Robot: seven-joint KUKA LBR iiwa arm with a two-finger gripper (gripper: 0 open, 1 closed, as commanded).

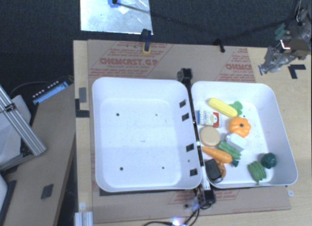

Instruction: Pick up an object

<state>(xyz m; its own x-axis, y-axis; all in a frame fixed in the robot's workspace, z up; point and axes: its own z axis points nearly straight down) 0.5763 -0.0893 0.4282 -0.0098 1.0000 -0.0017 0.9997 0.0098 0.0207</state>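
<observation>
The right bin holds several toy foods: a yellow corn cob, an orange pumpkin, a round tan biscuit, a carrot, a red-and-white packet, a green ribbed vegetable, a dark green round piece and a black block. My gripper hangs at the far right, above the bench beyond the right bin's far corner, well away from the objects. Nothing shows between its fingers.
The left bin lies beside the right one, with black clips along the shared divider. A yellow-and-blue clamp sits at the cardboard's far edge, below a shiny metal sheet. Aluminium framing stands at left.
</observation>
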